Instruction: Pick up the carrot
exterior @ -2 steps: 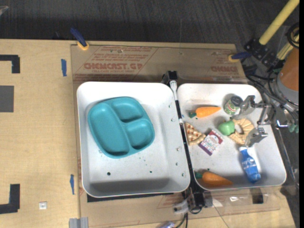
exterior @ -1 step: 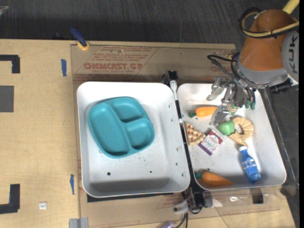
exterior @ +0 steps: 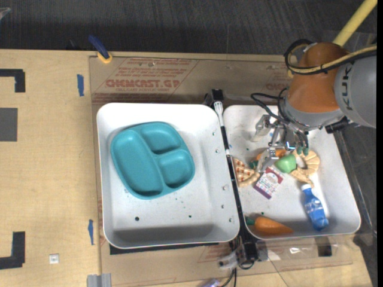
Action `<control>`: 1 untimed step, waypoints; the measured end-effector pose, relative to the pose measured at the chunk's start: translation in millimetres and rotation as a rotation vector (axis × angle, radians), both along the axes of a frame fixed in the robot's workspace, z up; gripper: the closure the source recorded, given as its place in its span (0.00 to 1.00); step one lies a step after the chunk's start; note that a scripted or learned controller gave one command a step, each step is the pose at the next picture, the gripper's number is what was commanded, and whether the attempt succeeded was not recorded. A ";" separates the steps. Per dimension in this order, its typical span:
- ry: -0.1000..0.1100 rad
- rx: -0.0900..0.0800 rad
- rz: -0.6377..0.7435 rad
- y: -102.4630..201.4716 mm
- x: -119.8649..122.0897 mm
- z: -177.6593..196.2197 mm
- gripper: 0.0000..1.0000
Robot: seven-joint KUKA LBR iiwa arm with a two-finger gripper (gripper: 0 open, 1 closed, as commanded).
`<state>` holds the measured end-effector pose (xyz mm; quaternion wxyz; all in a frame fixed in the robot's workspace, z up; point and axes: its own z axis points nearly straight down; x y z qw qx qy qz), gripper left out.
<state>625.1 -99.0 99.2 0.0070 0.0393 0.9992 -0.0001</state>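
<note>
The carrot (exterior: 270,224) was seen lying on its side at the near edge of the right bin (exterior: 344,187), close to the front wall, leaf end toward the divider between the 2 bins. The gripper (exterior: 280,147) was poised well apart from it, low over a clutter in the bin's middle, and whether it was apart or together could not be told from this slant. A wrong pick was judged the main risk: with the gripper over the pile, a green piece (exterior: 287,163) or the waffle (exterior: 243,171) could be caught instead of the carrot. A second risk was judged at the wall, where the carrot could be pushed against the rim and rolled rather than gripped. Around the pile, a packet (exterior: 267,182) and a blue bottle (exterior: 313,207) were noted, the bottle just beside the carrot's tip and likely to be nudged. In the left bin (exterior: 119,220), 1 teal tray (exterior: 152,158) was seen, out of the way.
</note>
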 end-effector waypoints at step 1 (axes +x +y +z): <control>0.004 0.006 -0.302 -28.7 -32.6 -9.4 0.00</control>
